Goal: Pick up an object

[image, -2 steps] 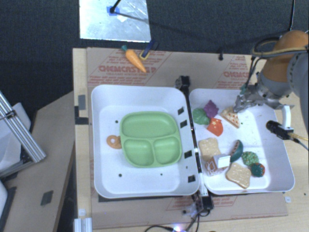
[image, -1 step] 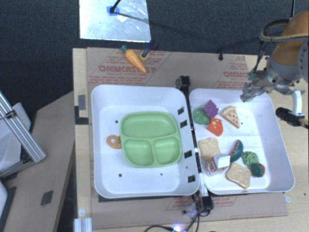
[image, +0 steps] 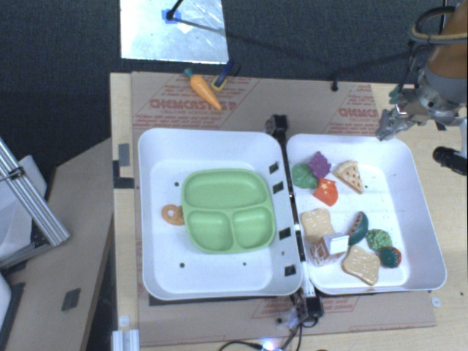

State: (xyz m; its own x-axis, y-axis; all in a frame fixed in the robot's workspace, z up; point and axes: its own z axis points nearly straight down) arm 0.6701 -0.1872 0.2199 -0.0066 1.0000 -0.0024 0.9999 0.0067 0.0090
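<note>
In the left bin (image: 157,196), a green tray (image: 227,209); tool (image: 387,125) state unclear

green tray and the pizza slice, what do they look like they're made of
Green tray: most likely molded plastic, with a smooth, faintly glossy, even colour and rounded compartment walls. Pizza slice: probably toy plastic or rubber, with a matte look and flat painted-looking colours. It is too small in the view to be sure.
</note>
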